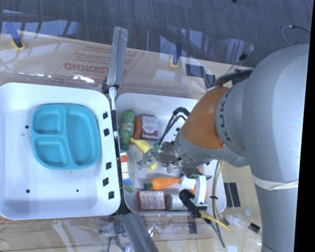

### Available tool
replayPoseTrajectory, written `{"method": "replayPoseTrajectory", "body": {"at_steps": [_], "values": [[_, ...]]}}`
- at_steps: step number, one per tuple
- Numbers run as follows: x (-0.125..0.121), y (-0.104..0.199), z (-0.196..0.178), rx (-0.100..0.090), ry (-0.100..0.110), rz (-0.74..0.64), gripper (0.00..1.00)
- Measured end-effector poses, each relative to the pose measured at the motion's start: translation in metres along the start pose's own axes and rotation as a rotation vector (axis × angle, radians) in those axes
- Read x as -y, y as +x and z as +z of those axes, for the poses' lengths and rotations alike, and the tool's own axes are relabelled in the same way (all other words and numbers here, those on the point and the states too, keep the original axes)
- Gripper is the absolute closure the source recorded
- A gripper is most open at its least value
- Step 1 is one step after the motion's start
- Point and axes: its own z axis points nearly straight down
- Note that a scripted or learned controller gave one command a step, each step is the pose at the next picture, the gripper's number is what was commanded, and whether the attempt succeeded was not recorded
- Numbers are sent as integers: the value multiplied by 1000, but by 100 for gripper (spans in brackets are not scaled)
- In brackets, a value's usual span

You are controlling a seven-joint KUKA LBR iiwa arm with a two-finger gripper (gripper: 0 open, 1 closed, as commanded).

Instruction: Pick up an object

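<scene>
- Two shallow white bins sit side by side: the left bin (10,138) and the right bin (148,103), both smooth plastic with rounded corners.
- One turquoise divided plate (65,135) lies in the left bin, glossy, with three compartments.
- In the right bin I count one green bottle-like object (126,127), one red packet (149,126) with print too small to read, one yellow banana-shaped piece (140,145), one orange carrot-shaped piece (165,182), and one red-labelled jar (152,200) on its side.
- My pincer (154,159) hangs over the middle of the right bin, just beside the yellow piece; I cannot tell how it stands.
- Red lettering on the sheet behind the bins is blurred.
</scene>
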Motion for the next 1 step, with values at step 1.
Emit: {"method": "replayPoseTrajectory", "body": {"at_steps": [1], "values": [[0, 1, -9, 0, 1, -4, 100]]}}
